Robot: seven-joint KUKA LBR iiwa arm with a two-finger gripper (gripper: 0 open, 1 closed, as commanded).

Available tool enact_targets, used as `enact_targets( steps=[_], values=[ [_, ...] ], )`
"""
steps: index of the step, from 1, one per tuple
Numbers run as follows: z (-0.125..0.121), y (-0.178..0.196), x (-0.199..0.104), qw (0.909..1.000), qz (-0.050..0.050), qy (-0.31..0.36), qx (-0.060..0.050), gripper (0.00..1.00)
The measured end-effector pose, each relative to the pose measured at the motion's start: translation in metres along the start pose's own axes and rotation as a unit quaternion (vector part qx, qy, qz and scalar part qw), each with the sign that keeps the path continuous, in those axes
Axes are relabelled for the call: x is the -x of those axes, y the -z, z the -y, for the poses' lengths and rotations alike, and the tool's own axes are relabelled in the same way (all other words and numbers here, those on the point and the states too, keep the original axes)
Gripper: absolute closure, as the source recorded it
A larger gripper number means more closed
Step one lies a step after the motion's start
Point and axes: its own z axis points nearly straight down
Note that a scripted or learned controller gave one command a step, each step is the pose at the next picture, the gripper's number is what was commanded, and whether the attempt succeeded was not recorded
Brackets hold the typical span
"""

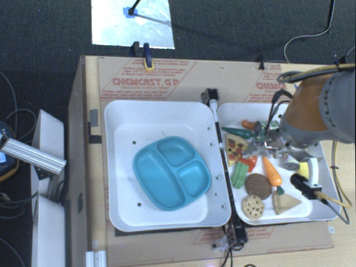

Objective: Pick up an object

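Lying smooth and tapered, orange carrot (272, 172) among toys.

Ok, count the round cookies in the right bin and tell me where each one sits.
2. A dark brown cookie lies near the bin's front, beside the carrot. A lighter chocolate-chip cookie sits just in front of it, by the front rim. The arm may hide others.
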Motion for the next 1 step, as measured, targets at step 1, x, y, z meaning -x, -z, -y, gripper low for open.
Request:
enact_targets(
  steps=[1],
  values=[
    [0.0385, -0.0066, -0.0151, 1.0000, 0.001, 0.000, 0.005, 0.00]
  ],
)
